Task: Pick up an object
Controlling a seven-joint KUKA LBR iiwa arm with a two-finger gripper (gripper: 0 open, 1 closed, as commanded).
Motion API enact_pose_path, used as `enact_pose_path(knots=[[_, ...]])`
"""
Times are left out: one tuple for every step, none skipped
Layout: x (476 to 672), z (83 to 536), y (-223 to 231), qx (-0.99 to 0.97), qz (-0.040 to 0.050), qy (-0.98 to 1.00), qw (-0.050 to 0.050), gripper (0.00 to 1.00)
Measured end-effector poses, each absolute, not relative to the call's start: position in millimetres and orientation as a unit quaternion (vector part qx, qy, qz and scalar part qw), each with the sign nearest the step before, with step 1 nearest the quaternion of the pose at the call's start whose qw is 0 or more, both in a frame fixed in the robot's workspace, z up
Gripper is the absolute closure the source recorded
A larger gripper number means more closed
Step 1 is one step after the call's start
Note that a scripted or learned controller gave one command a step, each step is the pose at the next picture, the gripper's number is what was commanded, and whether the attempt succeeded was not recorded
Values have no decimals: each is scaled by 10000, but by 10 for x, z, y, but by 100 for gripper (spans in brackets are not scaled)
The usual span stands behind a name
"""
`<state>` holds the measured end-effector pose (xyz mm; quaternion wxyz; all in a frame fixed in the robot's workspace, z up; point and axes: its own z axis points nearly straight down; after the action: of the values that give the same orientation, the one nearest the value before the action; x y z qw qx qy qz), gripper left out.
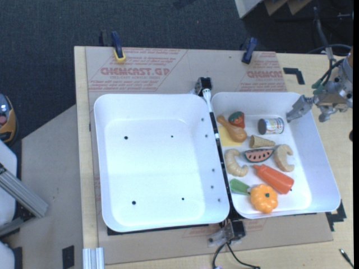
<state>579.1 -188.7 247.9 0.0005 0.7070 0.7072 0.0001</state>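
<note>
The right bin (320, 150) holds several toy foods: a small can (272, 126), a strawberry (236, 118), a yellow drumstick shape (234, 131), a cone (262, 142), a watermelon slice (259, 155), a beige croissant (284, 157), a pale peanut shape (234, 163), an orange carrot (275, 178) and an orange pumpkin (264, 198). My gripper (311, 111) hangs over the bin's far right corner, to the right of the can. It is open, with nothing between its fingers.
The left bin (112, 108) lies beside the right one, with a black hinge strip (216, 150) between them. Both rest on a cardboard sheet (140, 66) held by two clamps at the back. Cables and metal parts sit at the bench's edges.
</note>
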Motion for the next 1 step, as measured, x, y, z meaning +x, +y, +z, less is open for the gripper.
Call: enact_pose_path(knots=[[5348,818,-1482,7070,-6,7072,37,0]])
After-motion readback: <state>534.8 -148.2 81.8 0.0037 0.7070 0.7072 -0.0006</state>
